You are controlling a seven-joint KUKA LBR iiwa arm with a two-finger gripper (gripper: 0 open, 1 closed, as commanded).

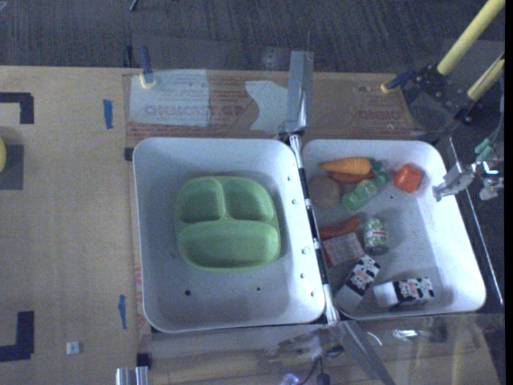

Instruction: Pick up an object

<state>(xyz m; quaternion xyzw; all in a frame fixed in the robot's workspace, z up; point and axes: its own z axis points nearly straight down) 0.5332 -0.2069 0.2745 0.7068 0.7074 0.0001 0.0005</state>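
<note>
The right bin (457,239) holds several toy foods: an orange carrot (347,166), a brown potato (324,190), a green vegetable (362,192), a red-orange pepper (407,177), a red sausage (340,228), a small can (375,236), a reddish packet (343,249) and two cow-patterned cartons (362,274) (412,290). My gripper (471,184) hangs over this bin's right rim, right of the pepper. It is open, with nothing between its fingers.
The left bin (152,239) bears a green divided plate (228,221) in its middle. A metal divider (300,95) stands behind the seam between the bins. Yellow poles (473,30) rise at the back right.
</note>
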